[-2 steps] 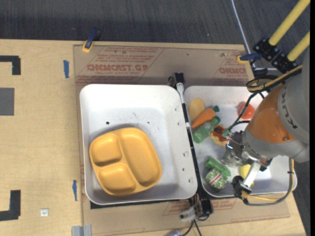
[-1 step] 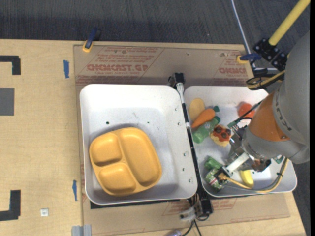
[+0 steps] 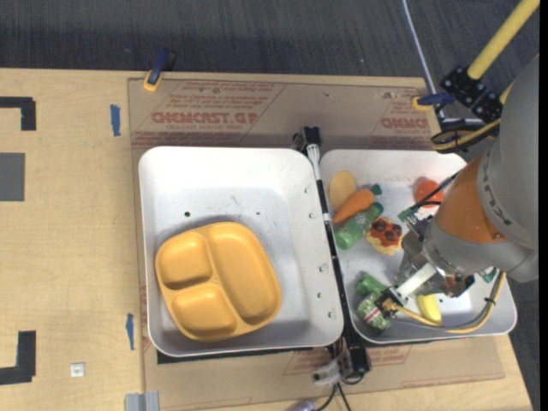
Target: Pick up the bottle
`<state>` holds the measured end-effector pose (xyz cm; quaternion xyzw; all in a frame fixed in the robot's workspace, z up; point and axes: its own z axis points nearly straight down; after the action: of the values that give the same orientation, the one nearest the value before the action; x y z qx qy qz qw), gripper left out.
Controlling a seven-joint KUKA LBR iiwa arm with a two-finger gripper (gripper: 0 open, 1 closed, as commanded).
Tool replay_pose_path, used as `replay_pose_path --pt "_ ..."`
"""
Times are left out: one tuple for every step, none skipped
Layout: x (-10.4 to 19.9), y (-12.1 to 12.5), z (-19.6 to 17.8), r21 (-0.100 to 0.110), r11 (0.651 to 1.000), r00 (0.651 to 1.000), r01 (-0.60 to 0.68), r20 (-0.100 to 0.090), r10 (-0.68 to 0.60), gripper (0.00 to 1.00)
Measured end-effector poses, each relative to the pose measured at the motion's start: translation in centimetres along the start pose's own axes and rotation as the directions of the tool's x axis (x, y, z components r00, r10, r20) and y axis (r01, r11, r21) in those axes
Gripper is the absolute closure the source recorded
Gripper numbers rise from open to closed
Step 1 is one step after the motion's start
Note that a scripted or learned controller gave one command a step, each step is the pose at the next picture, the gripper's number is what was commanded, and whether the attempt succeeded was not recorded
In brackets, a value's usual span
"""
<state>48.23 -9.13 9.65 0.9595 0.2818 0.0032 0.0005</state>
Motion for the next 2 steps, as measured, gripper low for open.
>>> replay_pose_path --pt "-3.29 4.7 0.99 0.006 0.937 0.937 0.349 0.002 -0.349 1.0" --pt "-3.25 4.69 0.04 0.006 0.937 0.937 0.349 0.002 -0.349 1.0"
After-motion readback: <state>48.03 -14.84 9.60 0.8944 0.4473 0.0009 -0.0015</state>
